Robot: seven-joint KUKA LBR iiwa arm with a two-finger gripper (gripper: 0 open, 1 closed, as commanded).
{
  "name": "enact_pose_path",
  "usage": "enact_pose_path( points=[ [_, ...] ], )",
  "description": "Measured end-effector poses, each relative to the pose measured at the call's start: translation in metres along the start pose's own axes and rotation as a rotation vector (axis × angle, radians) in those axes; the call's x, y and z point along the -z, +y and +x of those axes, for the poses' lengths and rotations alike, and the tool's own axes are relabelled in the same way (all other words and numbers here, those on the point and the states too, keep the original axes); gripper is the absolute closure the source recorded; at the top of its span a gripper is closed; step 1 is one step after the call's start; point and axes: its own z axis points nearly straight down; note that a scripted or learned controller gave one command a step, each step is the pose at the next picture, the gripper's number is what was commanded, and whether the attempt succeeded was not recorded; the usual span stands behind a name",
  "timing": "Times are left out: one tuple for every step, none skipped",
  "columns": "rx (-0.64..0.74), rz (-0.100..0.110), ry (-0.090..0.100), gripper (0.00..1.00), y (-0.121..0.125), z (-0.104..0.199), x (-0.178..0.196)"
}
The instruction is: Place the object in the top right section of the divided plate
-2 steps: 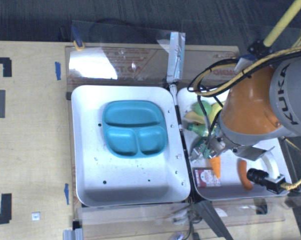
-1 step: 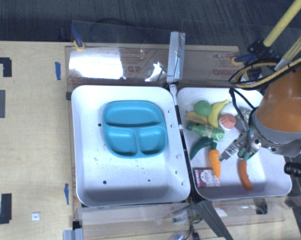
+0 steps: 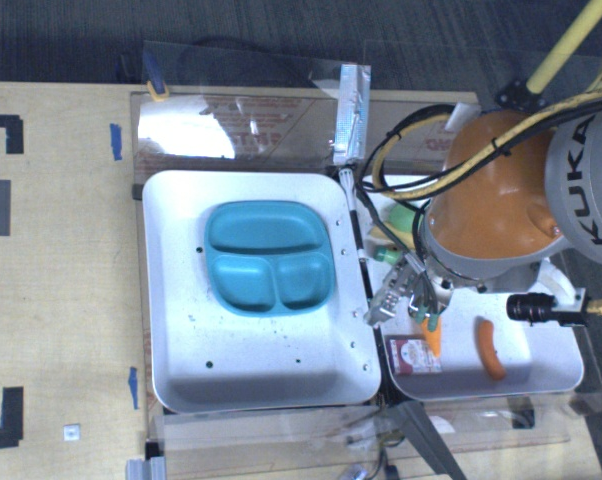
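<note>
One word, "KUKA", on the arm [image 3: 581, 183]; end effector [image 3: 413, 303] over right bin [image 3: 561, 363], finger state unclear

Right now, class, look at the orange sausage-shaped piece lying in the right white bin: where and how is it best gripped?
Probably across the middle of the orange sausage-shaped piece, coming straight down from above. It lies flat and long on the floor of the right white bin, apart from the other items, so fingers closing across its narrow width should fit either side. Its ends look rounded and would likely slip.
</note>
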Motion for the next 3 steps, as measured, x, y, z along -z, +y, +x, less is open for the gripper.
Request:
enact_pose_path(
  points=[
    [0.235, 0.003, 0.005, 1.0, -0.048, -0.029, -0.031],
    [0.234, -0.002, 0.0, 1.0, -0.046, -0.03, -0.02],
    [0.406, -0.002, 0.005, 1.0, 0.146, 0.095, -0.062]
  ],
)
